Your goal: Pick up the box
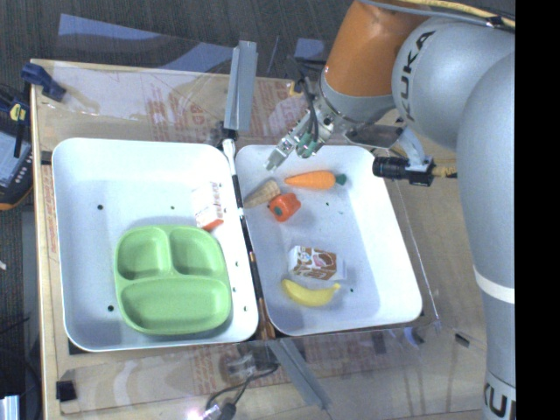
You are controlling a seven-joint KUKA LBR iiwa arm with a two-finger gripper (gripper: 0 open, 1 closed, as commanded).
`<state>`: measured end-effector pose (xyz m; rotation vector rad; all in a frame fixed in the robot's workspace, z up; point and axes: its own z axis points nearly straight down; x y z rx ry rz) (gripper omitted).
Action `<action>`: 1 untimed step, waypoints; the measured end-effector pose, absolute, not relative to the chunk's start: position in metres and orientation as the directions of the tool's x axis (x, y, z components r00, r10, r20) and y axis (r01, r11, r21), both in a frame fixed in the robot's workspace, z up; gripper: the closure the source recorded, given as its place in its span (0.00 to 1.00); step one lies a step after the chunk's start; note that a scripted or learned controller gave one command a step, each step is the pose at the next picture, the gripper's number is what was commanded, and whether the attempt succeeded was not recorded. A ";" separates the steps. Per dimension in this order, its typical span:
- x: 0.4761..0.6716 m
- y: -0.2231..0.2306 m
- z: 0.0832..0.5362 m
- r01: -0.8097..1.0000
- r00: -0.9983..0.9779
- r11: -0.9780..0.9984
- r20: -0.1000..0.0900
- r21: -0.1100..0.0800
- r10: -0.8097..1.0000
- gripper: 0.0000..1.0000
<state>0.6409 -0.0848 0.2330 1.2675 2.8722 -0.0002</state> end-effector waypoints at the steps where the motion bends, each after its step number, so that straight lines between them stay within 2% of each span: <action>1: 0.642 -0.085 0.244 0.737 -0.676 0.676 -0.005 0.001 0.737 1.00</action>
